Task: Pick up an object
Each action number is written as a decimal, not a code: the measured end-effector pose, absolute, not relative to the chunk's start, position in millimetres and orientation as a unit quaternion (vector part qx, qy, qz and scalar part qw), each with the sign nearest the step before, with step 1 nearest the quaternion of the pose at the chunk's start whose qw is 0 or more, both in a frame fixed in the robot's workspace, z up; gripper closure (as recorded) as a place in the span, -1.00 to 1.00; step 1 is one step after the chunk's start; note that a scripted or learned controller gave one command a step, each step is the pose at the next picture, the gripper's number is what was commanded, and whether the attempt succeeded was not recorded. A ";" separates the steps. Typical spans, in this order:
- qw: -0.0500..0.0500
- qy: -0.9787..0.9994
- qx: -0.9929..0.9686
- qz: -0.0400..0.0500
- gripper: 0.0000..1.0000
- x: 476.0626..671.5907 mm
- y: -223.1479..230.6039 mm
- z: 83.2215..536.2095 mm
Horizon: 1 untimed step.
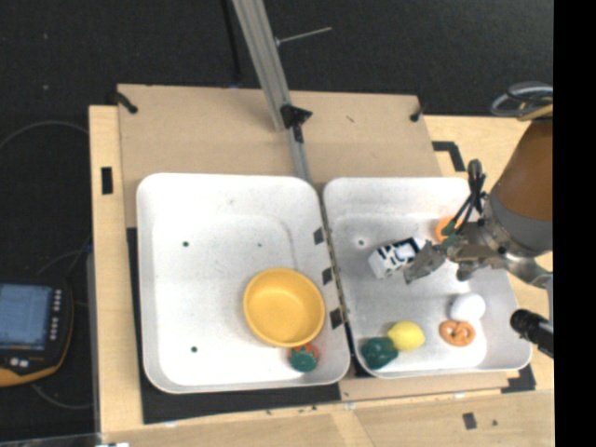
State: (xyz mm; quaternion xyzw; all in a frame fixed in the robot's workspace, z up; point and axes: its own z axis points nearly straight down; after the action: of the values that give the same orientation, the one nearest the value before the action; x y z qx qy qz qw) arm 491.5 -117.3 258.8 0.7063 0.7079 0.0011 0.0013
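My gripper (441, 265) hangs over the middle of the right bin (419, 198), open, with nothing between its fingers. One finger (422, 264) reaches almost to a white and black block (395, 254) that lies just to its left. A small orange piece (444, 228) sits right behind the gripper. Closer to the front of this bin lie a white ball (467, 305), an orange ring (456, 332), a yellow lemon (406, 335) and a dark green lump (378, 350).
The left bin (205, 222) holds a yellow bowl (284, 305) and a small green and red item (304, 358) at its front right corner. A slanted metal rail (270, 63) runs down to the seam between the bins. A handheld pendant (33, 329) lies far left.
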 end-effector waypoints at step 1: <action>0.002 0.707 0.707 0.001 -1.00 491.5 -117.4 258.8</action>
State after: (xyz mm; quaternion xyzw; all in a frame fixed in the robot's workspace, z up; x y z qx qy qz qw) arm 491.5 -117.4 258.8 0.7072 0.7070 0.0013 0.0016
